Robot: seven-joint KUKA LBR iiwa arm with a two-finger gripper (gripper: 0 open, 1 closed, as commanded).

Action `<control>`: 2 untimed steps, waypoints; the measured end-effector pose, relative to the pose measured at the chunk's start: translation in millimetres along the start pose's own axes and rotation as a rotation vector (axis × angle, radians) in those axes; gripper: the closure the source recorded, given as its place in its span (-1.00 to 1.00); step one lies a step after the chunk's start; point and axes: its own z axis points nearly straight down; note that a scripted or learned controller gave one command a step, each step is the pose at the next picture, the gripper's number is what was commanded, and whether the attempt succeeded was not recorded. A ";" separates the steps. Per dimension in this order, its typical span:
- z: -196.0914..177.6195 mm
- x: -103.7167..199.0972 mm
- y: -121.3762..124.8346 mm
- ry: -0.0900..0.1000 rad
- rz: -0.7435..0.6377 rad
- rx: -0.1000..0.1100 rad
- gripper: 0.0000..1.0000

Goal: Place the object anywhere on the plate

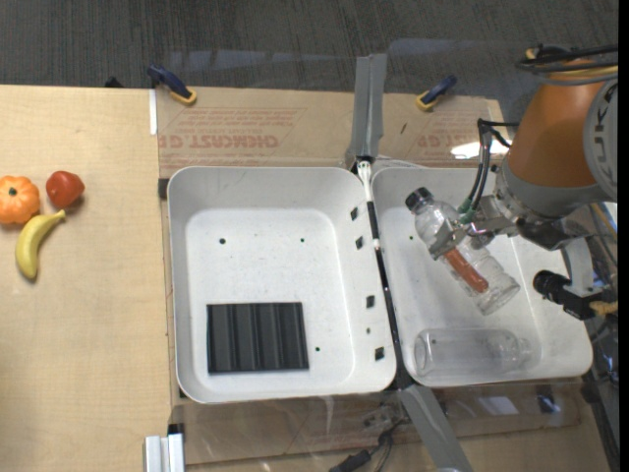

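A clear plastic bottle (470,262) with an orange-red strip inside lies at a slant in the right bin (550,367), its cap pointing to the back left. My gripper (460,230) is right over the bottle's upper half, touching or nearly touching it, with the grey arm and its orange band behind it at the right. The black ridged plate (257,336) lies flat in the front part of the left bin (187,264), well away from the gripper.
A second clear container (474,350) lies on its side at the front of the right bin. A raised divider (377,264) separates the two bins. A tomato, an orange and a banana (33,242) sit on the wooden bench at the far left.
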 end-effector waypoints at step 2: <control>-29.2 102.3 6.0 0.000 -0.093 0.004 1.00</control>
